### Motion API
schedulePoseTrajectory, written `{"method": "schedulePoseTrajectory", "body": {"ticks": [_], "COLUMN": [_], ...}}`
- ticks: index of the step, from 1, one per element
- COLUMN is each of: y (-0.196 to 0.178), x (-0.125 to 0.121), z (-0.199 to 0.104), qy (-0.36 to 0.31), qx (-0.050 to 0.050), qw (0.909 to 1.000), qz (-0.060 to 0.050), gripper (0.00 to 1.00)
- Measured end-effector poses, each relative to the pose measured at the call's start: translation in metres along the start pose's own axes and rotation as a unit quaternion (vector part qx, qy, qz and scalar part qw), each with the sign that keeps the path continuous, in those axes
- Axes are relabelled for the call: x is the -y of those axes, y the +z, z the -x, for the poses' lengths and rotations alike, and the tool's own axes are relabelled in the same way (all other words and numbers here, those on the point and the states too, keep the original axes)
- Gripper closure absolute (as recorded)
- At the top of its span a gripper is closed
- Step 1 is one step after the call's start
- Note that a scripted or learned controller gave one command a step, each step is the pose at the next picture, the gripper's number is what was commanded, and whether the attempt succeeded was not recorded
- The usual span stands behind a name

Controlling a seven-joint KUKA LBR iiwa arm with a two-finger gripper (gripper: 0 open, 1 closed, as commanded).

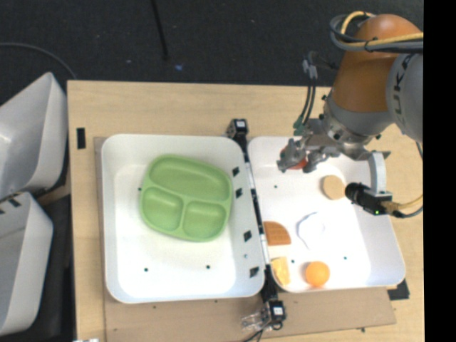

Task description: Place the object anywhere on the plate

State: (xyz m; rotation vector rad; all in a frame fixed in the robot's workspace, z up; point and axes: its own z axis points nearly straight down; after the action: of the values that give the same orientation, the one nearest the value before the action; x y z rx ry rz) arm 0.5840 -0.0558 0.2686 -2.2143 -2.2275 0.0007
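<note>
A green plate [187, 197] with three compartments lies in the left bin [125, 262]. The right bin [370, 248] holds the loose objects: a round tan biscuit [332, 187], a brown half-round slice [276, 234], a yellow wedge [281, 271], an orange ball [316, 273] and a thin bluish curved strip [306, 228]. My gripper [299, 159] hangs over the upper left part of the right bin, left of the biscuit and apart from it. A small red spot shows at the gripper's tip; I cannot tell what it is.
A black divider with clips [249, 198] runs between the two bins. White rounded housings [28, 141] stand off the bench's left edge. A black sensor with cable [363, 194] sticks out beside the wrist, over the right bin.
</note>
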Motion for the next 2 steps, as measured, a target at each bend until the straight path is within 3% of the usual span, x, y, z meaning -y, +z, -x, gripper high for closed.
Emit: {"method": "schedulePoseTrajectory", "body": {"ticks": [2], "y": [0.026], "x": [0.047], "z": [-0.091], "qy": [0.000], "qx": [0.000], "qw": [1.0000], "qz": [0.000], "gripper": [1.00]}}
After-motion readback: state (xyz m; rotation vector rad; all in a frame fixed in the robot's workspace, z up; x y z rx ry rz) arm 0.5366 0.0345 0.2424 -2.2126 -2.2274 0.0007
